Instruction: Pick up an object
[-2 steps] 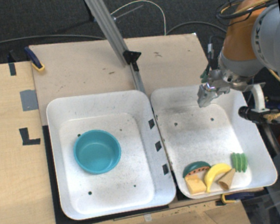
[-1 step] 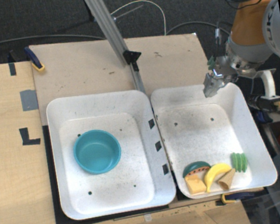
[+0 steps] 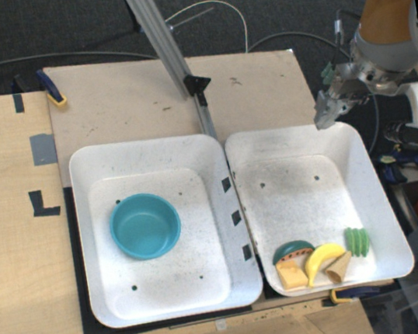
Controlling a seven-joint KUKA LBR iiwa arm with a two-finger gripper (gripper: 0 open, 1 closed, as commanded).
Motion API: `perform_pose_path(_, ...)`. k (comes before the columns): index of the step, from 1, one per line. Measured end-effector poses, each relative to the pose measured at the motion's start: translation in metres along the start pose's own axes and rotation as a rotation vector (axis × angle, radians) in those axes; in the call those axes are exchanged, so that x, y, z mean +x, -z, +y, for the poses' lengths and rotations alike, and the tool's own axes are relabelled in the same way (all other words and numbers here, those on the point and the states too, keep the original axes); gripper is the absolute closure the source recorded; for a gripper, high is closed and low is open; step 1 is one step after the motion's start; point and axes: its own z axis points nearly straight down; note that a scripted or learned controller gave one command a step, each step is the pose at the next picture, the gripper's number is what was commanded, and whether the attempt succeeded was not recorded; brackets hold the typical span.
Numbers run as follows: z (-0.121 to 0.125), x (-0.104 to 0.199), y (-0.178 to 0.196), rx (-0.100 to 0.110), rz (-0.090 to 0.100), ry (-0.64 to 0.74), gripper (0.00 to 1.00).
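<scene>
A teal bowl [image 3: 146,226] sits in the left bin [image 3: 87,170]. In the near corner of the right bin [image 3: 346,140] lie several small items bunched together: a yellow banana [image 3: 322,257], a tan block [image 3: 291,275], a dark green rounded piece [image 3: 292,250], a tan cone [image 3: 338,267] and a green ridged piece [image 3: 357,241]. My gripper [image 3: 326,114] hangs at the far right corner of the right bin, above its rim, far from the items. Nothing shows between its fingers.
A slanted metal pole [image 3: 165,39] crosses the back of the bench and ends at a black clamp [image 3: 198,85] behind the bins. Cables [image 3: 242,27] trail behind the right bin. A yellow-blue clamp [image 3: 53,89] sits on the bench at the back left.
</scene>
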Motion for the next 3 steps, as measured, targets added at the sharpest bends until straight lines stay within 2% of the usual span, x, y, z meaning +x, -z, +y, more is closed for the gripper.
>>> perform_pose_path(1, 0.001, 0.001, 0.016, 0.003, 0.001, -0.001, 1.00)
perform_pose_path(2, 0.005, 0.047, 0.014, 0.005, 0.002, 0.003, 1.00)
perform_pose_path(3, 0.004, 0.109, 0.008, 0.006, 0.003, 0.004, 1.00)
